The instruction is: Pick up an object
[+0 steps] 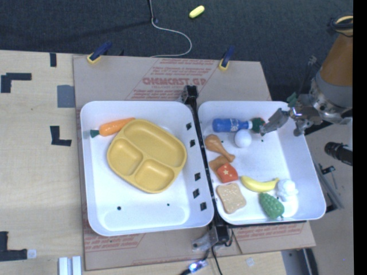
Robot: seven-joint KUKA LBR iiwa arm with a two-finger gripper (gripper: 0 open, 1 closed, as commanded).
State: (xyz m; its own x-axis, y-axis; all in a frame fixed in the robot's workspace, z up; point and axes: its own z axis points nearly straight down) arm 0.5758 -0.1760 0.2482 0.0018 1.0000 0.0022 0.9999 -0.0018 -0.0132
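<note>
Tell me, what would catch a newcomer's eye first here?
Probably the yellow tray, lying in the left bin with a carrot at its upper left edge. Next, the toy food in the right bin: a blue bottle, a white ball, a drumstick, a banana and a slice of bread. The arm comes in from the right, its gripper over that bin's upper right corner.
</note>
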